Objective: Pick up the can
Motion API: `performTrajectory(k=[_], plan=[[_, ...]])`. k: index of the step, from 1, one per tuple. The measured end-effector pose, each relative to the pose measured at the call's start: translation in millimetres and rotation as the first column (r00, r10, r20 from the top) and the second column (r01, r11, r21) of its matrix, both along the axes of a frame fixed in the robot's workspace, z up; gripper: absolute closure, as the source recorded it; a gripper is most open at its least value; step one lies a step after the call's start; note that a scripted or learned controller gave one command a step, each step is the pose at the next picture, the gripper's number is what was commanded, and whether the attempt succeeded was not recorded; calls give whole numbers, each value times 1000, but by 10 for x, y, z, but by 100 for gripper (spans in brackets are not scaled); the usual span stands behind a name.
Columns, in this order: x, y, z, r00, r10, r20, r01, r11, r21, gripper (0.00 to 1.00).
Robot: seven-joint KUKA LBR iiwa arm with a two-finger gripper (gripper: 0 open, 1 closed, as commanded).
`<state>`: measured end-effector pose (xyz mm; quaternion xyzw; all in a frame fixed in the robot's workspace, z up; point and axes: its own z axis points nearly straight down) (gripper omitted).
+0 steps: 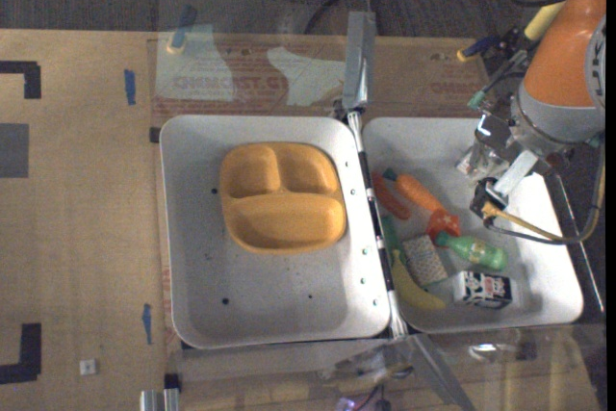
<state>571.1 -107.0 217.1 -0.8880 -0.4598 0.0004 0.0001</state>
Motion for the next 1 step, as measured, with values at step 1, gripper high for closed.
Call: performTrajectory(k=[1], plan=[[-182, 635, -75, 1000, 7, -3, -7, 1000, 1, 100]])
